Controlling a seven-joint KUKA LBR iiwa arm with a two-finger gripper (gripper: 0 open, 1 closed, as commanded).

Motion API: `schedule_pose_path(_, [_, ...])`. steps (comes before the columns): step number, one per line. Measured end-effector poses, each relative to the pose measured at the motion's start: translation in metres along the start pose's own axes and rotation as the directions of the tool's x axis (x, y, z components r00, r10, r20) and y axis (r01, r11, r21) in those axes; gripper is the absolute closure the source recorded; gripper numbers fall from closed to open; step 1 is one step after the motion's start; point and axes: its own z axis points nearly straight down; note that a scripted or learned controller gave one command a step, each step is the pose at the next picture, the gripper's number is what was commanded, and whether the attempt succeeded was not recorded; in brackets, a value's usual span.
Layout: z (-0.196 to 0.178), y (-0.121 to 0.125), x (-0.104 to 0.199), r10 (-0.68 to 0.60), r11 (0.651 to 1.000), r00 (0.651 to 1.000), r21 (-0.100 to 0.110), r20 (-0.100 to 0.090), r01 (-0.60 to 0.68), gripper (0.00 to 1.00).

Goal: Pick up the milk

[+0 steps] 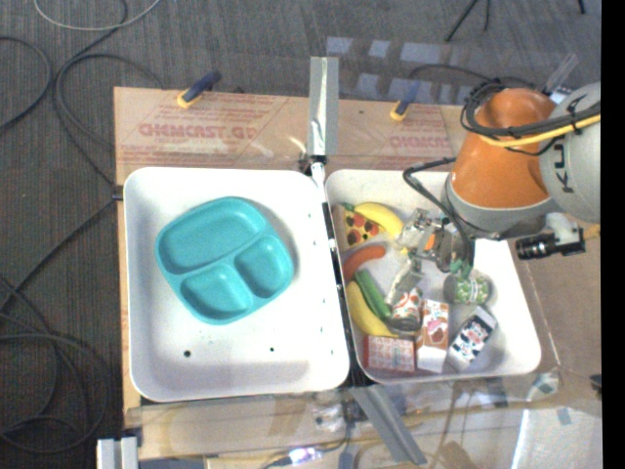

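The milk [471, 341] is a small white carton with dark and blue markings. It lies on its side in the front right corner of the right bin [522, 345]. My gripper [430, 247] hangs over the middle of that bin, under the orange band of the arm. It is up and to the left of the milk, with a gap between them. Nothing is visibly held in it. The arm hides the bin's back right part.
Crowding the right bin around the milk are a red and white carton [434, 325], a red box [389, 353], a green vegetable [371, 291], a red sausage [363, 258], bananas [379, 218] and a greenish round item [467, 288]. A teal divided plate [227, 258] lies in the left bin [156, 360].
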Motion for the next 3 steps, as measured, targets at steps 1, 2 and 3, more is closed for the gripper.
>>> schedule_pose_path(1, [0.068, -0.084, 0.026, 0.099, 0.995, 0.995, -0.002, 0.012, -0.099, 0.0])
schedule_pose_path(2, [0.059, -0.082, 0.025, 0.099, 0.995, 0.995, -0.005, 0.014, -0.099, 1.0])
schedule_pose_path(3, [-0.025, -0.02, 0.072, 0.269, 0.963, 0.963, 0.0, -0.003, -0.269, 1.0])
